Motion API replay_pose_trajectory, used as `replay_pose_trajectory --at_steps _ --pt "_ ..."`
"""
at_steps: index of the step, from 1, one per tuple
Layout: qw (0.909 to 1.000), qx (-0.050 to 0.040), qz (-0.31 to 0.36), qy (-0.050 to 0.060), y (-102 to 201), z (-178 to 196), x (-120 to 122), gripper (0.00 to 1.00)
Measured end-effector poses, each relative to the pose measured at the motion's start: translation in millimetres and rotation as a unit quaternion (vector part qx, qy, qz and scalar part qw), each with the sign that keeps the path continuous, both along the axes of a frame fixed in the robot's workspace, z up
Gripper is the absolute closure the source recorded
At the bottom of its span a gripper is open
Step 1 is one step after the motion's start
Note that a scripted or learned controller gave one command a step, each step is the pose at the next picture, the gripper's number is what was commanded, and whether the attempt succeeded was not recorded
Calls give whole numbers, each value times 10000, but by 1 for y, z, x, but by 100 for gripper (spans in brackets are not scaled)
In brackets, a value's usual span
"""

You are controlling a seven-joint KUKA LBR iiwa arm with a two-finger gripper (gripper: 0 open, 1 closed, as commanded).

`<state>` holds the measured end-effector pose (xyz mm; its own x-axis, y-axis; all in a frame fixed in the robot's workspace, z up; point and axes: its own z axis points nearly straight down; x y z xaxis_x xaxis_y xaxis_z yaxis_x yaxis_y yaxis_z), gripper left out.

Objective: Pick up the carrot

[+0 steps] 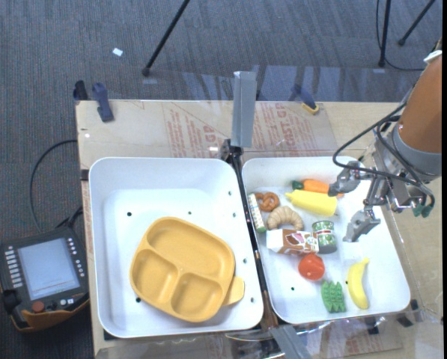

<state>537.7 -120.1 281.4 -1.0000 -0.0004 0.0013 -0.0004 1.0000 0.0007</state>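
The carrot (314,186) lies at the 12 o'clock end of the right bin (400,275), its green top pointing toward 9 o'clock. It touches the yellow bottle (311,202) on its 6 o'clock side. The gripper (356,206) hangs above the same bin, at roughly 4 o'clock from the carrot and near it. Its two fingers stand apart with nothing between them. Judgement: the approach is in hand and the grasp is not yet begun. To do it well, the gripper should travel toward 10 o'clock, centre over the orange body rather than the leafy end, and turn so the fingers span the carrot's narrow width. The finger on the 6 o'clock side needs room against the bottle; otherwise it may clip it.
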Motion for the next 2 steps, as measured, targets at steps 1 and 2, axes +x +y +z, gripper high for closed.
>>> replay_pose_trajectory --at_steps 1,2 --pt "9978 20 -652 67 -65 -153 24 0" --pt "9822 -3 -1875 -82 -77 -156 90 0"
